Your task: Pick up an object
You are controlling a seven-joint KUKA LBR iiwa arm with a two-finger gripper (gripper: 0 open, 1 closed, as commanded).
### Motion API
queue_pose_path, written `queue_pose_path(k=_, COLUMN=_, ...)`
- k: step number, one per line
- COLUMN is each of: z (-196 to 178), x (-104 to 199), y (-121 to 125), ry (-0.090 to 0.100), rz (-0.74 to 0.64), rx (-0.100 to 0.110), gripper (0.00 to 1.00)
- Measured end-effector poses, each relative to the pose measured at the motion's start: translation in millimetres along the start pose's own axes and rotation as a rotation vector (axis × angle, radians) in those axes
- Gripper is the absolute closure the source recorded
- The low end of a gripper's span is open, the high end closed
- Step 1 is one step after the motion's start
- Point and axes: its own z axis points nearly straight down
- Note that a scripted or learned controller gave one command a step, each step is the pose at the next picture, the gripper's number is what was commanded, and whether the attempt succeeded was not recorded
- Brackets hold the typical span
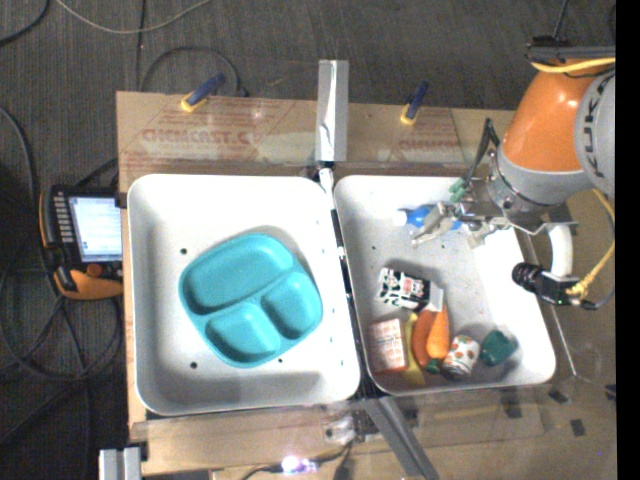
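The blue and white object (428, 218) lies in the upper part of the right bin (380, 208), and it is the likeliest target, because the hand (472, 213) sits right at its right end. You can see metal parts of the hand touching or overlapping that end, but you cannot tell whether the hand is spread, closed, or clamped on anything; nothing is plainly seen between its parts, so do not count this as a grasp.

Below the blue and white object, toward the near wall of the right bin, the other things crowd together: a black and white carton (403, 288), a brown packet (386, 343), an orange carrot-like piece (435, 333), a small patterned can (459, 356) and a dark green piece (497, 347). They touch or nearly touch one another, which would make a clean approach there harder. The blue and white object lies apart from that cluster with bare bin floor on its left and below, so it gives you the most room.

Watch the right bin's far wall just above the object and the divider between the bins on its left. Beyond that divider, the left bin (160, 218) holds a turquoise divided tray (252, 296). Both bins rest on the desk (230, 133).
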Motion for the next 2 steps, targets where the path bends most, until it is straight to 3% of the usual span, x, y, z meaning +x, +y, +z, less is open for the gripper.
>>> queue_pose_path(k=1, z=93.5, x=0.2, y=-20.0, ry=-0.003, rz=0.039, rx=-0.039, gripper=0.00)
queue_pose_path(k=2, z=123.1, x=-28.7, y=90.0, ry=0.002, rz=0.035, rx=0.026, gripper=0.00)
